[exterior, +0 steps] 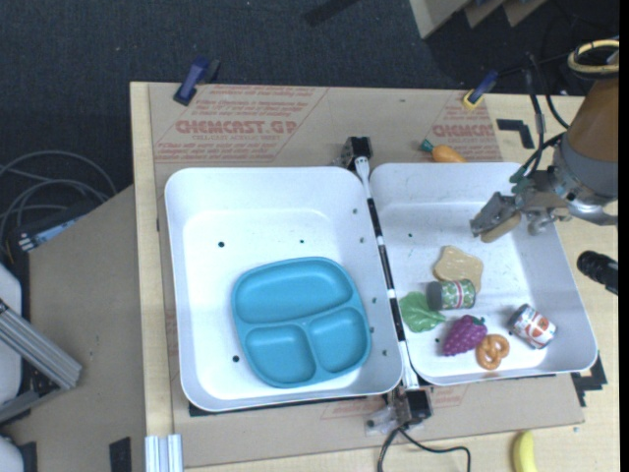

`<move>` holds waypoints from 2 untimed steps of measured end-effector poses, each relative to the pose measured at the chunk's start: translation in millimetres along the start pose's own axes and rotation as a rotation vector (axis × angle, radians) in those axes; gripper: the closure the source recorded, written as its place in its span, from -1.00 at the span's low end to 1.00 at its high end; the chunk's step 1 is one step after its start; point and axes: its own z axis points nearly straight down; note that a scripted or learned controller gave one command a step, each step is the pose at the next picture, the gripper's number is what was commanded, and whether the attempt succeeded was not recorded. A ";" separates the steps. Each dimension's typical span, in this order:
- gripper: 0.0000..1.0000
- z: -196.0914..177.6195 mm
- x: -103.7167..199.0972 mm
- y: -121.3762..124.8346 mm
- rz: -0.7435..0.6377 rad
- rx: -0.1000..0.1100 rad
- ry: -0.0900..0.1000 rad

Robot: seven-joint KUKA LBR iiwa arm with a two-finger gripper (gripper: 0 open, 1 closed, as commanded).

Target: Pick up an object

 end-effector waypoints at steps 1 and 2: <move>-1.00 108.1 37.8 -11.1 -0.002 -0.005 0.000; 1.00 96.4 37.5 -9.5 -0.001 -0.011 -0.001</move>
